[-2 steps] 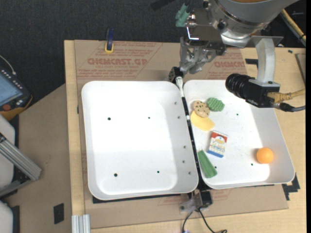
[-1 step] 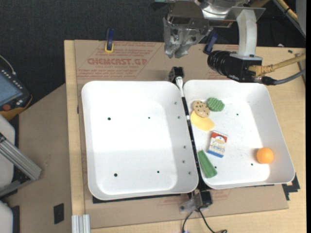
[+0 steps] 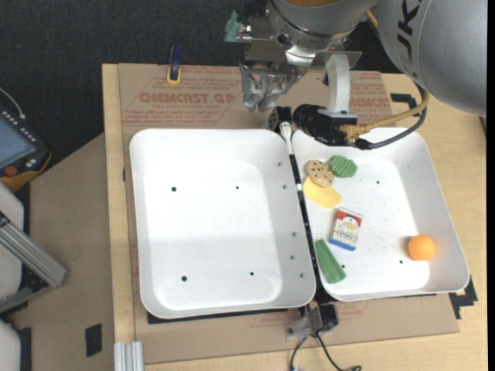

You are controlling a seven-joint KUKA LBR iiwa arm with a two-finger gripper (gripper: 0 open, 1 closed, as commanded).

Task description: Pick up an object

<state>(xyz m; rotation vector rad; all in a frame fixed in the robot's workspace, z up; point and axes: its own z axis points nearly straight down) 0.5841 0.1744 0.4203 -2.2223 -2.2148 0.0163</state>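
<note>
My gripper [image 3: 264, 99] hangs over the brown board just behind the bins, near the back corner where the two meet. I see nothing between its jaws. The right bin [image 3: 433, 176] holds a round speckled cookie [image 3: 319, 173], a green ridged piece [image 3: 343, 165], a yellow wedge [image 3: 323, 195], a small white, red and blue box [image 3: 346, 229], an orange ball [image 3: 421, 247] and a long green piece [image 3: 330, 261]. A thin black-and-white stick [image 3: 285, 130] lies at the back end of the divider between the bins.
The left bin [image 3: 155, 207] is a bare white floor with several dark dots. Both bins rest on a brown printed board [image 3: 193, 95]. A blue and yellow clamp [image 3: 175, 66] stands at the board's back edge. A yellow cable [image 3: 394, 118] loops over the right bin's back.
</note>
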